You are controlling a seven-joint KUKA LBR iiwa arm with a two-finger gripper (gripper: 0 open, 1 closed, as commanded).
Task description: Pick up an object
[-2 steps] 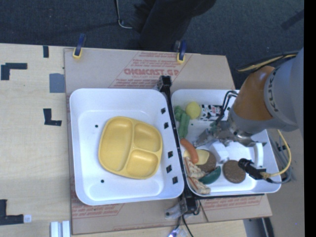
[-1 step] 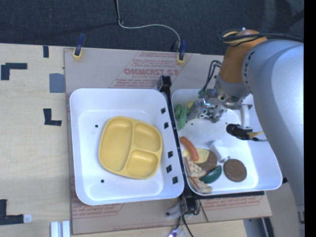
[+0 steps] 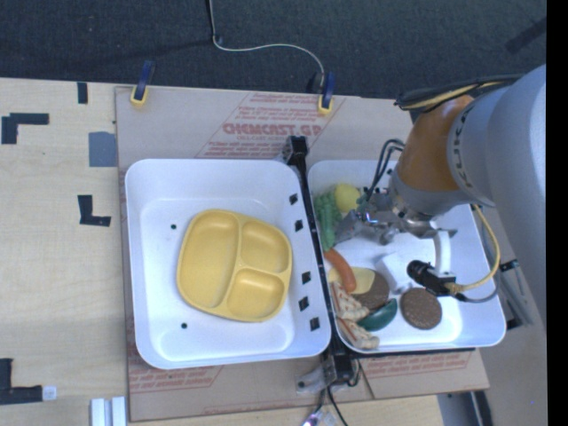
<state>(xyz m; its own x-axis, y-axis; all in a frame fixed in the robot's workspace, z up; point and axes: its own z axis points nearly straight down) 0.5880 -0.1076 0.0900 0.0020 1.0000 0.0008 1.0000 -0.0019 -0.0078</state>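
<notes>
My gripper (image 3: pixel 371 222) hangs low over the middle of the right bin (image 3: pixel 470 331), reaching in from the right. Just to its left lie a yellow lemon-like piece (image 3: pixel 346 193) and a green leafy piece (image 3: pixel 326 216). Toward the front of the bin are a red-orange sausage (image 3: pixel 342 269), a dark brown patty (image 3: pixel 373 288), a dark green piece (image 3: pixel 382 316), a tan waffle-like piece (image 3: pixel 351 313) and a round brown cookie (image 3: pixel 421 309). Nothing shows between the gripper's tips.
The left bin (image 3: pixel 146 238) holds a yellow divided plate (image 3: pixel 235 264). A black divider (image 3: pixel 306 238) runs between the two bins. Cardboard lies under both bins, held by two clamps (image 3: pixel 140 91) at the back.
</notes>
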